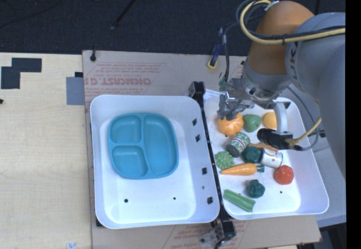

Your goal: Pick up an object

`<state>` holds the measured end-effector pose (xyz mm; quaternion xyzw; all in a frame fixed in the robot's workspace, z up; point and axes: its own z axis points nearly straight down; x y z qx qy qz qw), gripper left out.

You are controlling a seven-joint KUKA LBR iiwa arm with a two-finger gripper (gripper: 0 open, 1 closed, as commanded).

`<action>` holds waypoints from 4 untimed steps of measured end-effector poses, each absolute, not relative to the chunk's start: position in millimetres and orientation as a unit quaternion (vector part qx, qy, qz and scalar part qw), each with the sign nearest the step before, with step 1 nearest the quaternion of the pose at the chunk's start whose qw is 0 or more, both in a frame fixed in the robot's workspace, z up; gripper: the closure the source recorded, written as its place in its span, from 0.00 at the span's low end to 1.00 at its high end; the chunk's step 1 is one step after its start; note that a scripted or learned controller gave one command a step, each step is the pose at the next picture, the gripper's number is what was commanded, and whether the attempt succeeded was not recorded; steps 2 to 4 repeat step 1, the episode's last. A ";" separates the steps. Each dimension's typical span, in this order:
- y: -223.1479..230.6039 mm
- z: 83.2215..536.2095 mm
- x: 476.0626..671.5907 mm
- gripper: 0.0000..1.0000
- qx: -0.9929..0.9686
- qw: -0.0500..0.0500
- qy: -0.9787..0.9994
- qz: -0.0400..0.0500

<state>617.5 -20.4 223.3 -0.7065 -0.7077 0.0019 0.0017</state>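
Camera view has my arm reaching in from the right, with the hand point(230, 108) low over the far-left corner of the right bin point(316, 200), right on top of a small orange pumpkin point(230, 124). I cannot tell how wide it stands; the wrist hides that.

The pumpkin looks like the likeliest pick. It sits near the bin's left wall, with a green pepper point(251, 122) just beside it and a little labelled can point(238, 143) near its front.

My worry is crowding. The pumpkin is round, so I judge it could squirt sideways out of a closing grip, or a neighbour could get pinched along with it. The wall and the black divider point(203, 129) between bins leave little room on that side.

Open room is better toward the front: a red tomato point(285, 174), a carrot point(239, 170) and a green bean pod point(238, 200) lie more spread out. The left bin point(107, 203) carries a blue divided plate point(142, 146).
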 end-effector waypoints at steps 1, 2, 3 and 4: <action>-36.4 218.9 618.1 1.00 -0.708 0.001 -0.707 0.002; -36.4 218.9 618.1 1.00 -0.708 0.001 -0.707 0.002; -36.4 218.9 618.1 1.00 -0.708 0.001 -0.707 0.002; -36.4 218.9 618.1 1.00 -0.708 0.001 -0.707 0.002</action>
